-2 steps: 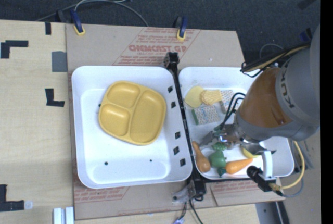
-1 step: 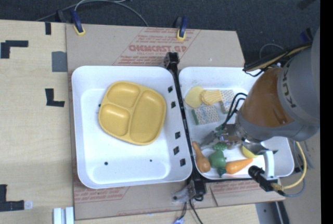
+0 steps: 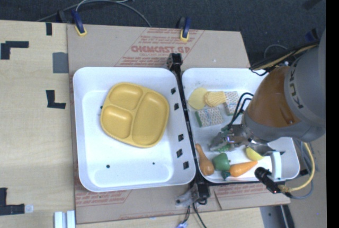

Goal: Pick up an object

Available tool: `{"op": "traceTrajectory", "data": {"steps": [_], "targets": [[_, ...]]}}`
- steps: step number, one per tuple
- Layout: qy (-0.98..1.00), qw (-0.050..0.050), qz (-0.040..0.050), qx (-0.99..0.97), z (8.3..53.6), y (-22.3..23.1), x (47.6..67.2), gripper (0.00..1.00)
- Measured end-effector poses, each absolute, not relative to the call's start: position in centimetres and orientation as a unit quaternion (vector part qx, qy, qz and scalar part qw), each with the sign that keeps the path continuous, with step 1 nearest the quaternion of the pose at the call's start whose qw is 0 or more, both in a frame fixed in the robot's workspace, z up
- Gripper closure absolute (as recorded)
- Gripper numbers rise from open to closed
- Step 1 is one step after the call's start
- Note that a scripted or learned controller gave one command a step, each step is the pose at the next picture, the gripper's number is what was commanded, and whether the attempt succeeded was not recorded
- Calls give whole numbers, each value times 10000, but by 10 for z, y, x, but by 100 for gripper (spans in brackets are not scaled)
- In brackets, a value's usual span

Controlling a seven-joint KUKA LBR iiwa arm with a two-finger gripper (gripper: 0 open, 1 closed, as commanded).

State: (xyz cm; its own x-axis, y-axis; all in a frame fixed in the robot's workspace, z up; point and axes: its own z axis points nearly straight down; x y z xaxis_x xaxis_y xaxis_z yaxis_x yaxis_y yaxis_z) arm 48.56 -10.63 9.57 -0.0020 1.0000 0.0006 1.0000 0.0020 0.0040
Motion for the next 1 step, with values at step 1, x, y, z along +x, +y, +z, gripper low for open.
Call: {"op": "traceTrajectory", "data": {"steps": [1], "targets": [[7083, -1, 6, 7059, 185, -33, 521, 100]]}}
